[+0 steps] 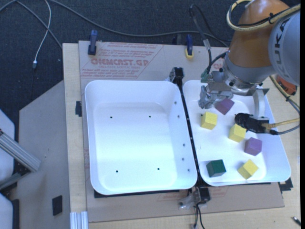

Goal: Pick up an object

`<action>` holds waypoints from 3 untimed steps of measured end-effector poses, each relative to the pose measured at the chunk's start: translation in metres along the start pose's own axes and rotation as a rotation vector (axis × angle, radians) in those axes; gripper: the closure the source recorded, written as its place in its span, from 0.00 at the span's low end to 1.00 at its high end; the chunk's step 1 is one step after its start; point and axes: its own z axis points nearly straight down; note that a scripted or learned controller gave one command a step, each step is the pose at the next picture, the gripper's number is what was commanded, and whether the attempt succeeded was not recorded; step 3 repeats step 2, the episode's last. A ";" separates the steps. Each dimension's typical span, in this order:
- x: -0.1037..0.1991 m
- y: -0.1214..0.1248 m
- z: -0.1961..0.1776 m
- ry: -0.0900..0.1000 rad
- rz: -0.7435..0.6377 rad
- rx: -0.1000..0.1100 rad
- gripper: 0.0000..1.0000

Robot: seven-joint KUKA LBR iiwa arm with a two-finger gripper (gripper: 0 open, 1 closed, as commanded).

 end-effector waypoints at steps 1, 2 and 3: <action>0.053 -0.018 0.011 0.000 -0.001 0.001 1.00; 0.095 -0.023 0.017 -0.001 0.000 0.000 1.00; 0.095 -0.023 0.017 -0.001 0.000 0.000 1.00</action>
